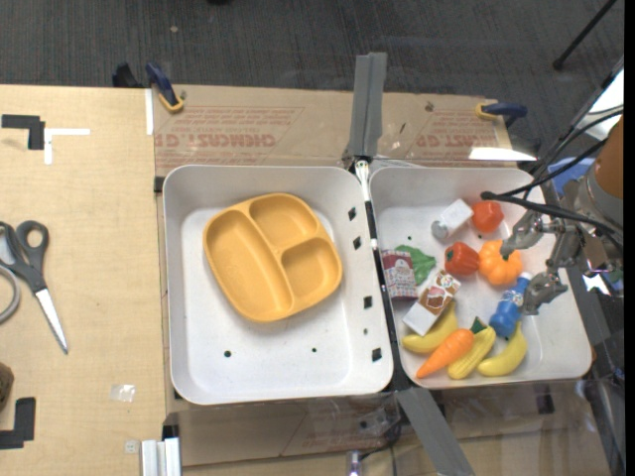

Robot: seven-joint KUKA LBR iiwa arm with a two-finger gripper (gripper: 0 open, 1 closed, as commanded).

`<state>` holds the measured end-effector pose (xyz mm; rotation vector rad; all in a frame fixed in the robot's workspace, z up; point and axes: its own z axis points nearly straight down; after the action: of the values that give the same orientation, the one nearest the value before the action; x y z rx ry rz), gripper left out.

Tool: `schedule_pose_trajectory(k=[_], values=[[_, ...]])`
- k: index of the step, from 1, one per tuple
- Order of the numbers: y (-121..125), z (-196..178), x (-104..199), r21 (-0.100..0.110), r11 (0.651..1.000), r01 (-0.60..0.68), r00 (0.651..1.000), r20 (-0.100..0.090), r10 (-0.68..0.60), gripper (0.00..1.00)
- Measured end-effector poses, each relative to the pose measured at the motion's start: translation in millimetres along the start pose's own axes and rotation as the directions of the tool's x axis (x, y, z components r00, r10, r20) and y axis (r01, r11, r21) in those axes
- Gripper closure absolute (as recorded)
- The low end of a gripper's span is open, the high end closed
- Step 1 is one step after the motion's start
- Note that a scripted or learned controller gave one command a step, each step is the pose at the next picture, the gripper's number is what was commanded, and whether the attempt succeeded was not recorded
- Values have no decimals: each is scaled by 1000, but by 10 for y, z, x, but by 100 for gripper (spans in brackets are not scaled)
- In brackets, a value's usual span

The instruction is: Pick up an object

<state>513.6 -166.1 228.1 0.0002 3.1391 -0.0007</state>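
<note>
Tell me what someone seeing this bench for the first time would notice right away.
Probably the yellow divided plate, lying alone in the left bin. Next, the bright heap of toy food in the right bin: bananas, a carrot, a red pepper and an orange pepper. The gripper hangs over that heap's right side, beside a blue bottle.

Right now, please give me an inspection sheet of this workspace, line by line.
Surface: bench bearing left bin and right bin.
Job's things: right bin holds carrot, bananas, orange pepper, tomato, blue bottle, small packets.
Clutter: yellow tray in left bin; scissors on bench.
Grippers: gripper open over right bin, holding nothing.
Cables: dark cables along arm.
Surroundings: blue clamps, dark floor.
</note>
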Motion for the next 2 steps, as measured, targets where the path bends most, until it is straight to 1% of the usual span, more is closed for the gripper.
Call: schedule_pose_trajectory(k=[1, 2], values=[[-318, 1354, -150, 0, 994, -109, 994, 2, 109, 0], [-308, 1255, -169, 2, 994, -105, 994, 5, 105, 100]])
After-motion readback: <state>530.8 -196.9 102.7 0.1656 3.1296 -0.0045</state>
